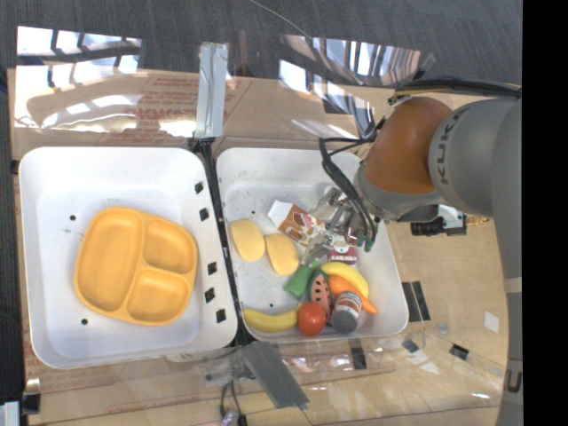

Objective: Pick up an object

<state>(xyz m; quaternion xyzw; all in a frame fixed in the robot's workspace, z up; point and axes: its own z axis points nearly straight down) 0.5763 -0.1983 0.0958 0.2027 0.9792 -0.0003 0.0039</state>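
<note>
The right bin (257,171) holds a pile of toy food. Two pale yellow pieces (248,240) (282,254) lie near its middle. A brown snack packet (300,224) sits just right of them. Lower down are a green item (300,281), a yellow banana (346,276), a second banana (270,319), a red tomato (311,319), a small bottle (347,310) and an orange carrot (340,286). My gripper (337,229) is low in this bin, directly beside the packet's right edge and above the banana.
The left bin (53,185) holds a yellow divided tray (135,264). A dark divider with clips (216,238) runs between the bins. The grey arm with its orange band (404,145) reaches in over the right bin's far right side, with cables looping above it.
</note>
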